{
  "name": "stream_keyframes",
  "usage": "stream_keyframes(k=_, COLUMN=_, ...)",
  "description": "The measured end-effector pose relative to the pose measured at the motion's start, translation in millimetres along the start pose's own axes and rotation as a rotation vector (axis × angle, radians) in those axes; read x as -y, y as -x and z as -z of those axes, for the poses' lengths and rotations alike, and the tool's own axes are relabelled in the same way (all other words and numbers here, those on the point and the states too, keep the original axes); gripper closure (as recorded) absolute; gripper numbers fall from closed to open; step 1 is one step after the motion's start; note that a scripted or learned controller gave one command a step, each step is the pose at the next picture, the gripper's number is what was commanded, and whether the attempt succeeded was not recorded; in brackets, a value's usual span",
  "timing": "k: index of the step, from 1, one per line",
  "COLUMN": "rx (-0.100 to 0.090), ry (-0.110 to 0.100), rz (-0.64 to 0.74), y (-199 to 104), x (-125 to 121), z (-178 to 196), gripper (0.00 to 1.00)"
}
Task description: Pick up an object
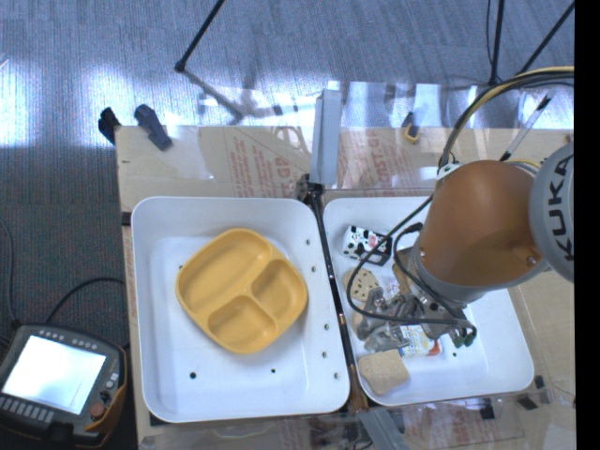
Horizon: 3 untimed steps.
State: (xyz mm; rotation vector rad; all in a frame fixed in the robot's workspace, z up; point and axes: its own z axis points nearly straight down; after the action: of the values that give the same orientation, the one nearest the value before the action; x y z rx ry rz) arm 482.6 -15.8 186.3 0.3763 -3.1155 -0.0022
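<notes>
My gripper (398, 315) is low inside the right bin (506, 368), under the big orange wrist band that hides much of the bin. It sits among a small heap of objects: a black-and-white spotted item (361, 243) at the bin's back left, a tan piece (360, 280) beside it, and a beige sponge-like block (384, 373) at the front. A colourful flat packet (419, 347) lies just under the gripper. Whether anything is between the fingers is hidden by the wrist and clutter.
The left bin (159, 364) holds a yellow divided plate (242, 289). A raised divider (330, 279) separates the two bins. A teach pendant (58, 375) lies on the floor at lower left. Tripod legs stand behind the bench.
</notes>
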Motion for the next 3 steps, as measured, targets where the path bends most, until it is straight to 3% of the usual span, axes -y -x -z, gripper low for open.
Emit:
stream_keyframes(k=1, rx=0.003, ry=0.0, rz=0.168, y=-2.9, x=26.9, z=0.2, gripper=1.0)
stream_keyframes(k=2, rx=0.004, ry=0.0, rz=0.473, y=15.4, x=-43.0, z=0.2, gripper=1.0)
stream_keyframes(k=3, rx=0.003, ry=0.0, rz=0.722, y=14.9, x=-13.7, z=0.1, gripper=1.0)
